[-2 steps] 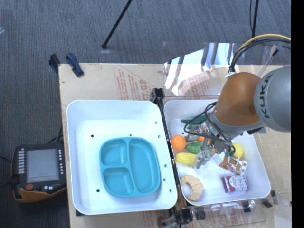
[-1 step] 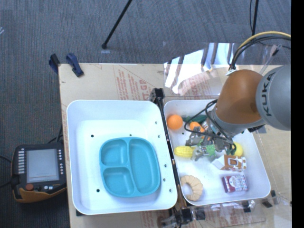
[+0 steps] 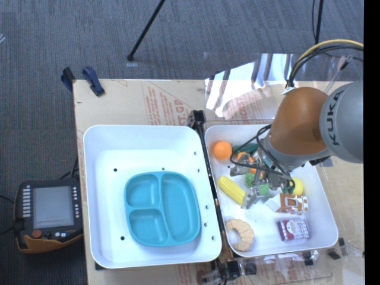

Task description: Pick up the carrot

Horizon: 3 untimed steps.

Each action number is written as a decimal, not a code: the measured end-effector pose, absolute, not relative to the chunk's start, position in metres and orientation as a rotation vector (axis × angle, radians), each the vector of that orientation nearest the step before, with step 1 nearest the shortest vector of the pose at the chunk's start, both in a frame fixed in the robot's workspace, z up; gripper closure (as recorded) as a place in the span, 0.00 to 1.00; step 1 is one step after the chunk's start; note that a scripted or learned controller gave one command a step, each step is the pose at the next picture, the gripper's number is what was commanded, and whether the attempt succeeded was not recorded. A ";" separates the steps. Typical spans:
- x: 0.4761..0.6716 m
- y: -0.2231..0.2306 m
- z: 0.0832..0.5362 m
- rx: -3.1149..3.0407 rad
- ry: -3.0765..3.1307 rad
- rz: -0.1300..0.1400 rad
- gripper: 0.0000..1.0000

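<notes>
The carrot [image 3: 244,158] is a small orange piece with a green top, lying in the right bin [image 3: 325,218] just right of an orange ball [image 3: 222,151]. Most of it is hidden under the arm's wrist. My gripper [image 3: 244,185] hangs low over the middle of this bin, right beside and slightly in front of the carrot. Its two grey fingers [image 3: 249,198] stand apart, so it is open, and I see nothing held between them. A yellow corn cob [image 3: 231,190] lies just left of the fingertips.
The right bin also holds a ring-shaped pastry [image 3: 240,234], a red box [image 3: 293,229], an orange-and-white carton [image 3: 292,203] and a yellow fruit [image 3: 297,187]. The left bin [image 3: 101,159] holds a blue divided plate [image 3: 161,208]. A pendant [image 3: 48,212] lies off the bench's left side.
</notes>
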<state>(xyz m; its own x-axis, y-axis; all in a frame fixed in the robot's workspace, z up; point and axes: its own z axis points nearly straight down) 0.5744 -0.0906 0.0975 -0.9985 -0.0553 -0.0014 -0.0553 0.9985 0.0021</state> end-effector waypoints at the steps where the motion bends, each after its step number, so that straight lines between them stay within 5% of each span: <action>1: 0.645 -0.107 0.088 0.531 3.095 0.002 0.00; 2: 0.646 -0.104 0.098 0.520 3.095 0.002 1.00; 3: 0.619 -0.047 0.192 1.103 2.933 0.003 1.00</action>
